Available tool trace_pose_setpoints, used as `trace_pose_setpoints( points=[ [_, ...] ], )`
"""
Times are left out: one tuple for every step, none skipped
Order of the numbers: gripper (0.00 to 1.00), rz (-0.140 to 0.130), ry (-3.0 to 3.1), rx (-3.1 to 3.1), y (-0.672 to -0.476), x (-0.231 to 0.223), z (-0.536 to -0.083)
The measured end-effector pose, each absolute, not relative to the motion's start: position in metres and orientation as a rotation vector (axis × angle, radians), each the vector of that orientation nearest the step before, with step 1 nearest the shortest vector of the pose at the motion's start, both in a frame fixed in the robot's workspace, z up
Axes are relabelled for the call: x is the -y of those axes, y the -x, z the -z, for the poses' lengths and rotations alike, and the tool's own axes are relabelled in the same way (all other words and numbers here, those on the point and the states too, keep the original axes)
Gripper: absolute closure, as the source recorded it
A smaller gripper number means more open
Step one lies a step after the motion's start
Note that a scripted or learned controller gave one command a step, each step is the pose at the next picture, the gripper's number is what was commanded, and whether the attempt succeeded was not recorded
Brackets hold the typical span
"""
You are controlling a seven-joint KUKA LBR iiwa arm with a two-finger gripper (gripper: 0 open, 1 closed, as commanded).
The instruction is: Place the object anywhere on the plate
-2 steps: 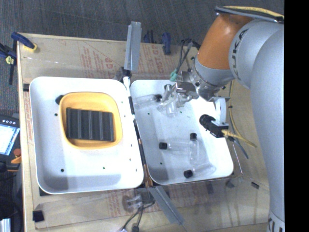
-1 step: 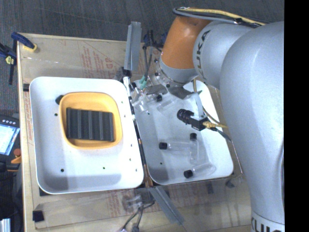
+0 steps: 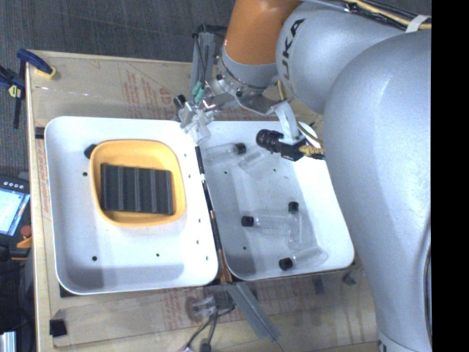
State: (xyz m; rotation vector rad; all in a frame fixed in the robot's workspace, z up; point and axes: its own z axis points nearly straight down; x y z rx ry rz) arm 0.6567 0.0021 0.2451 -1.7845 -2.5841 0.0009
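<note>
Camera view, from the pincer (image 3: 195, 117) outward. Poised over the far rim, right at the seam where the two bins meet. Hung below the orange band (image 3: 253, 20) of the grey arm (image 3: 366, 86), reaching in from the right. Apart or together: cannot tell, given the glare and clutter at the tip.

Nearest to it, on the right and a little toward the near side: a clear object (image 3: 251, 156) with a black cap. Lies flat on the floor of the right bin (image 3: 335, 226), close to that bin's far rim. Near the pincer but apart from it, not touching. Sits on the other side of the seam from the plate.

Further toward the near side of the same bin: two more clear pieces (image 3: 272, 218), also black-capped, lying close together about mid-floor. Beyond those, by the near rim: one last clear piece (image 3: 302, 257), with its black cap at the left end.

Left of the pincer, across the seam: the left bin (image 3: 66, 218). Resting flat on its floor, toward the far side: the plate (image 3: 135, 151), yellow with rounded corners. Filling the plate's middle: a dark ridged insert (image 3: 139, 188). Just beside the plate's far-left corner: a small dark spot (image 3: 89, 151), too small to identify.

Under both bins: the pale bench (image 3: 110, 79). At its far-left corner: a blue clamp (image 3: 37, 61).
</note>
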Motion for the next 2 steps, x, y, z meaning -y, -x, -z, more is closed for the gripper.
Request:
trace_pose_setpoints(
  points=[
    [1.00, -0.004, 1.450, 2.783, -0.6187, -0.0200, -0.2070],
    [0.00, -0.004, 1.450, 2.783, -0.6188, -0.0195, -0.2072]
  ],
)
